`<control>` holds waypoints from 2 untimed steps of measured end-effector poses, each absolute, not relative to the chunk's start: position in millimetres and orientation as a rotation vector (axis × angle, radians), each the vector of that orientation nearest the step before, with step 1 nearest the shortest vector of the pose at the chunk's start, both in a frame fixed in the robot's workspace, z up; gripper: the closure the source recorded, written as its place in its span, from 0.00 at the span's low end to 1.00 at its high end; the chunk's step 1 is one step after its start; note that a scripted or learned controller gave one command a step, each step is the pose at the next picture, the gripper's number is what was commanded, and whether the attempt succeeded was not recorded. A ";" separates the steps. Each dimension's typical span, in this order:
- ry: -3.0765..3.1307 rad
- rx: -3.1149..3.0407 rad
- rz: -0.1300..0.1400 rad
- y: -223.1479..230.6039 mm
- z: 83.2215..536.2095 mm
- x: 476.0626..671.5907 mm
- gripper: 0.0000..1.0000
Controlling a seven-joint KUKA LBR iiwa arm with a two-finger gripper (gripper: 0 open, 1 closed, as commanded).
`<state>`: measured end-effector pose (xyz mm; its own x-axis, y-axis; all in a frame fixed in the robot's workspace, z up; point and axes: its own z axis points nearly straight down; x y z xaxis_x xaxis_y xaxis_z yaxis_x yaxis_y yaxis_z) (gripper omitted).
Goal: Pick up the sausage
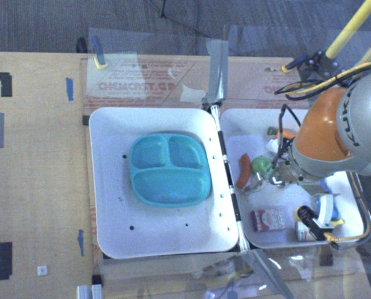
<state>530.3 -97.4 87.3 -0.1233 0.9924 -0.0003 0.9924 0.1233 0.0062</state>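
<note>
I see the sausage (244, 170) lying in the right bin (279, 238), near its left wall, long axis running far-to-near. Gripper (258, 182) is low over the bin, just right of the sausage's near end; can't tell from here whether it's released or clenched. A green round item (260, 164) sits just right of the sausage. Red packet (268, 219) lies nearer. Left bin (110, 229) holds a teal divided plate (170, 169) w/ three compartments.

Green ball (260, 164) touching sausage (244, 170) on right; bin wall (229, 167) close left.
</note>
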 end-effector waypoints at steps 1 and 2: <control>2.311 2.121 -0.001 -127.7 86.3 642.3 0.00; 2.061 2.378 -0.041 -110.1 84.5 660.8 0.00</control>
